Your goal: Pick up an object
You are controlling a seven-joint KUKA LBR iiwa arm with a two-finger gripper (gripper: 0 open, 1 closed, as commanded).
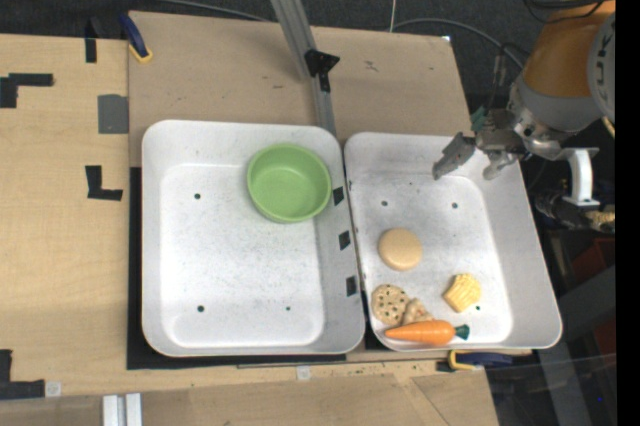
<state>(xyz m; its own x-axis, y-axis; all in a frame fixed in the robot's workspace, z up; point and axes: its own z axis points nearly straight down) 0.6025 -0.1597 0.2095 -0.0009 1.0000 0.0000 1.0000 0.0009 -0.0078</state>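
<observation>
We see the end effector [474,157] open, gripping nothing, at right bin's [530,254] upper edge | bun [400,249], cracker [388,302], carrot [425,333], cheese piece [461,293] lower right | green bowl [289,182] left bin [170,244]
</observation>
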